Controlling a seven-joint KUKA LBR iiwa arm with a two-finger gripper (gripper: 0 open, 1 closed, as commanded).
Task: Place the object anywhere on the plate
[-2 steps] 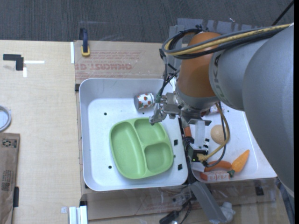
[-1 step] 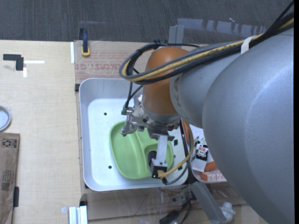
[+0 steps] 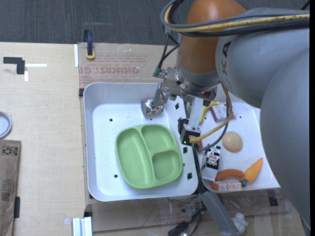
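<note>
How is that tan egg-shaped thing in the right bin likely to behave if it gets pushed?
The tan egg looks smooth and rounded, so it would probably roll rather than slide. It lies near the carrot, which might stop it. Its curved surface could slip from a pinch.

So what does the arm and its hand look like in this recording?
The arm is bulky, smooth grey, with a rounded orange band above the wrist. Black and yellow cables loop over the band, and another yellow cable runs down by the metal hand, which is small and silver-grey below a dark mount.
</note>
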